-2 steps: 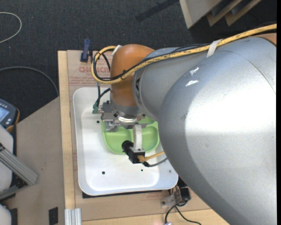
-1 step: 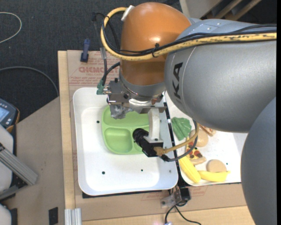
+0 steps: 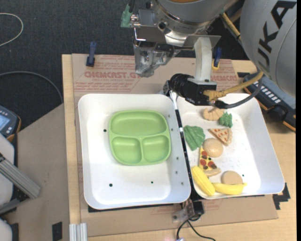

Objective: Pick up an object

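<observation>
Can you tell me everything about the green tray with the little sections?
The green tray is light green, looks like smooth plastic, and has rounded corners. It has three compartments: one wide one at the far side and two smaller ones nearer the camera. It lies flat, right side up, near the middle of the left bin, resting on the bin's white floor.

You can't tell how the gripper point(image 3: 149, 63) stands: it is a grey blur above the green tray point(image 3: 139, 136). The arm point(image 3: 197, 14) is cut off at the top edge. Its black wrist mount point(image 3: 188, 89) hides the right bin point(image 3: 263, 141)'s far left corner.
</observation>
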`<action>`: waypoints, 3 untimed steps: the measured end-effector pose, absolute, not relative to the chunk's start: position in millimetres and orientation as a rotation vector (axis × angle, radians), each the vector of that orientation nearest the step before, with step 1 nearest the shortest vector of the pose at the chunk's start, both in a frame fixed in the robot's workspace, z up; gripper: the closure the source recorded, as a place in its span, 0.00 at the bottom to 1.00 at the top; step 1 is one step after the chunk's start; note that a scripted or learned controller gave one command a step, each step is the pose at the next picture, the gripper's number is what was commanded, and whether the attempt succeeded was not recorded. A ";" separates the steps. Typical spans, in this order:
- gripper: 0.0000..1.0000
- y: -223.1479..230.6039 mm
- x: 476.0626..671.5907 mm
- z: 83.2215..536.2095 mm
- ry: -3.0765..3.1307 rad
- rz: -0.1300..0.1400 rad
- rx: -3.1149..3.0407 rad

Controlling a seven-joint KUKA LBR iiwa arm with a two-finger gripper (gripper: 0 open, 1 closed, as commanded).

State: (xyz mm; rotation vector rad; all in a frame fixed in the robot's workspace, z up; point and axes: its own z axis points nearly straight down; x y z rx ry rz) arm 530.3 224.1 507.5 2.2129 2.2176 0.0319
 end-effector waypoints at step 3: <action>1.00 169.4 479.6 443.2 2.223 0.000 2.219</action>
